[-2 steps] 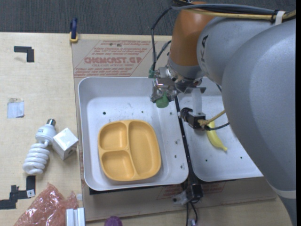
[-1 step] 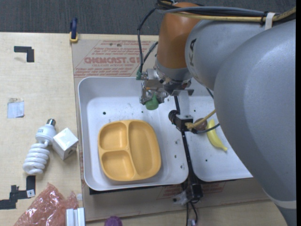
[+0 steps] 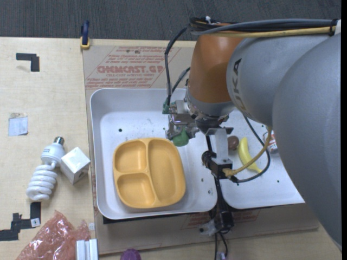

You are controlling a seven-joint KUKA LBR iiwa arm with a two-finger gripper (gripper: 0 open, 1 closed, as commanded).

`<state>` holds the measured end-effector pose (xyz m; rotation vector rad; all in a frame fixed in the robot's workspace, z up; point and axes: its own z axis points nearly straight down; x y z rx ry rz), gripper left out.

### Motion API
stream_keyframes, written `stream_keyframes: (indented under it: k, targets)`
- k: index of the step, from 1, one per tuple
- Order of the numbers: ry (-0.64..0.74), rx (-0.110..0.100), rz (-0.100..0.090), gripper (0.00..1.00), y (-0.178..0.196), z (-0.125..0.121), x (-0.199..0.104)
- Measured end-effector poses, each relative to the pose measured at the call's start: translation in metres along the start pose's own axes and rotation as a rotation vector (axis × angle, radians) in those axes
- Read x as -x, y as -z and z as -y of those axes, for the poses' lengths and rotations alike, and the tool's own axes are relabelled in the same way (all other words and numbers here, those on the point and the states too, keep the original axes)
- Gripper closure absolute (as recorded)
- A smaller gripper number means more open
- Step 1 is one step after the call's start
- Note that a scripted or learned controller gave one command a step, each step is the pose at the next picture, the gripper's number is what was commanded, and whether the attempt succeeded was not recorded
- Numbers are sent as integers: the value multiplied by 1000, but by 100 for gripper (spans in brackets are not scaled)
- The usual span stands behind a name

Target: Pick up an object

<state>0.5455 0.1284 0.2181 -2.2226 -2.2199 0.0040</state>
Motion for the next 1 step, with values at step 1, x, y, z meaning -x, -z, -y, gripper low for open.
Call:
stream_keyframes:
  k: [1]
  targets:
    - [-1,0,-1,100,25,68,21]
